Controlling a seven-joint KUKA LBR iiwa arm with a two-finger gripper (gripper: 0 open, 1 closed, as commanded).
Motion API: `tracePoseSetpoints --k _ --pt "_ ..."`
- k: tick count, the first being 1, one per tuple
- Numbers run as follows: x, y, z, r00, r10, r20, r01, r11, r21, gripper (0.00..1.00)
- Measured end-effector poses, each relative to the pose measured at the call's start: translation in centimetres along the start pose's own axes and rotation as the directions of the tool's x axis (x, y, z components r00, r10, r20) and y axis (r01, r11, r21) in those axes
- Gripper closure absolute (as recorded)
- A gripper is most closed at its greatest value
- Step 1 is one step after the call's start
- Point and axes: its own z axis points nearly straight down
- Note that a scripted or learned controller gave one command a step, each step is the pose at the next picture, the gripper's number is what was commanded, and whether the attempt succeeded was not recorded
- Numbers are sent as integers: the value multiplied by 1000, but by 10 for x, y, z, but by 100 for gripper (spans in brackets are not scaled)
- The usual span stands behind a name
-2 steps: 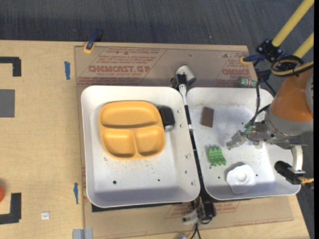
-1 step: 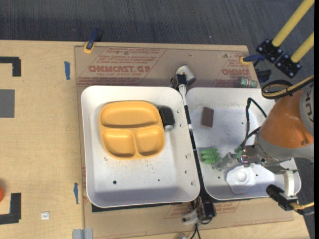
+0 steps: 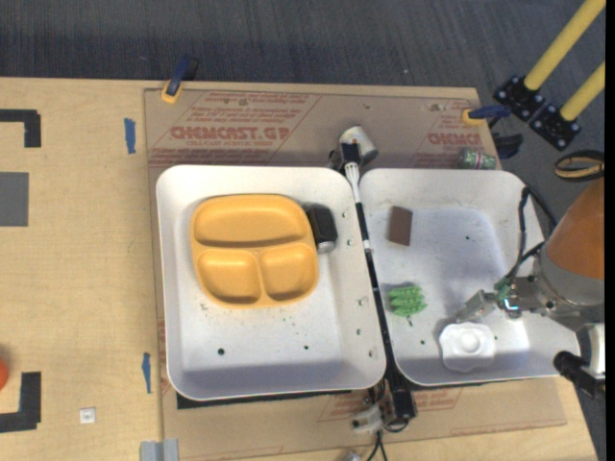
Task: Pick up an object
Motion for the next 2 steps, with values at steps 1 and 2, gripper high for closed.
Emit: tracePoseSetpoints --k 1,2 --pt "-25 0 -50 933 359 1 -359 933 -1 0" --pt "23 43 -11 928 373 6 -373 928 -3 0"
